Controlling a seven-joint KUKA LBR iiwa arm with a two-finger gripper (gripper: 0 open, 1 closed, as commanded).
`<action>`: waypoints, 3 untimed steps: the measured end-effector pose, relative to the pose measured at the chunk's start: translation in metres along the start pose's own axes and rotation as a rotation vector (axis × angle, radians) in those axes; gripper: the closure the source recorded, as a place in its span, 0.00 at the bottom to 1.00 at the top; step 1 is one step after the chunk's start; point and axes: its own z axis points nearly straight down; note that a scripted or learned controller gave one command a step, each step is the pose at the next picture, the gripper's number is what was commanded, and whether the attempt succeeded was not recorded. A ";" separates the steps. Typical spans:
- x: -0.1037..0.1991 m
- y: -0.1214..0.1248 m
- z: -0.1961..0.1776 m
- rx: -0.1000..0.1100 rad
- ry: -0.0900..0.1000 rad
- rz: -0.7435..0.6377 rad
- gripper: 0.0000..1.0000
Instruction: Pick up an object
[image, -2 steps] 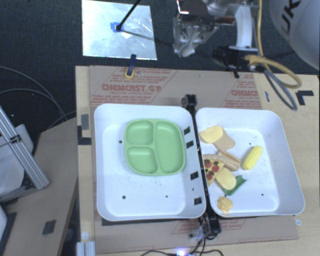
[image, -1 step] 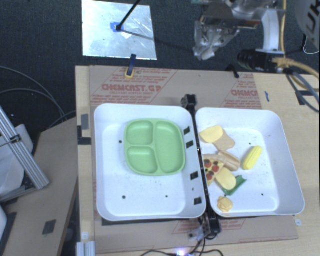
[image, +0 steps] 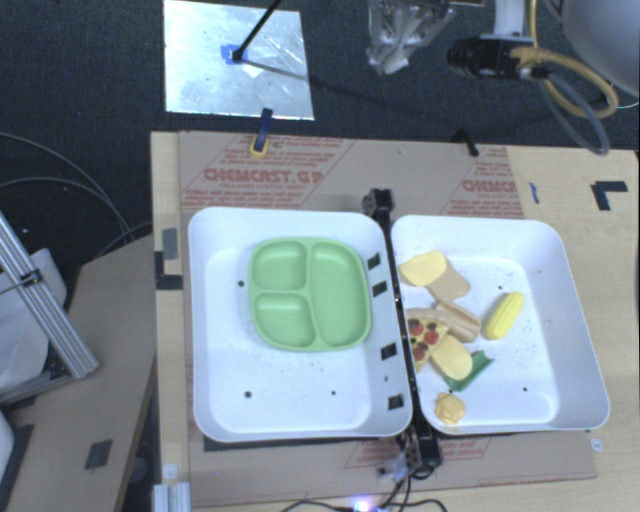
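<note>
Down at the near edge of the right bin (image: 575, 330) sits a small lumpy yellow bit (image: 449, 407), with the rest of the toy food bunched toward that bin's left side. Corn (image: 503, 314) looks the easiest grab: ridged plastic, lying alone, long axis tilted near-left to far-right. End effector (image: 395, 40) hangs way off beyond the desk's far edge (image: 330, 160), so everything lies nearer and a bit right of it. Can't tell its grip state. Smooth green tray (image: 308, 293) is in the left bin.

Green tray (image: 308, 295), toy food (image: 452, 310) in bins
</note>
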 end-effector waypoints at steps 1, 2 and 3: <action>-0.079 -0.064 -0.002 0.004 -0.001 0.009 1.00; -0.119 -0.064 -0.001 0.002 -0.001 0.007 1.00; -0.164 -0.066 -0.002 0.002 -0.002 0.007 1.00</action>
